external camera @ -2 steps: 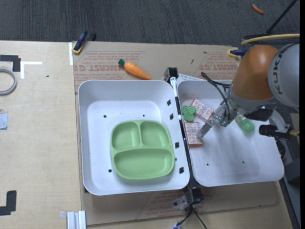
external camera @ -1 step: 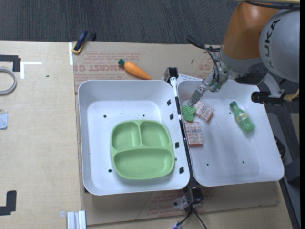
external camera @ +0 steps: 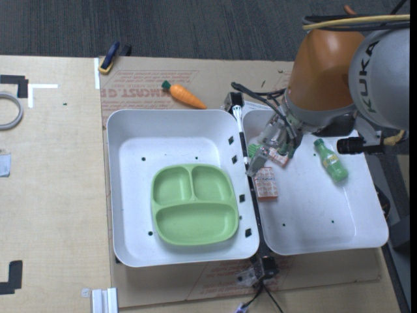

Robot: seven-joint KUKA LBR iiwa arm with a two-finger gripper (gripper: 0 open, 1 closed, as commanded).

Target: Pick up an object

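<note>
Fingers (external camera: 255,165) near small printed carton (external camera: 265,182)

In the left bin (external camera: 124,194) I see a green divided plate (external camera: 194,204) taking up the middle, with bare floor along the back wall and left wall. In the right bin (external camera: 365,230) my arm (external camera: 332,70) covers the back. A small red and white box (external camera: 265,182) lies by the left wall, and a green bottle (external camera: 331,160) lies near the right wall. The front half is open floor. A toy carrot (external camera: 184,94) lies on the cardboard behind the left bin.
</note>
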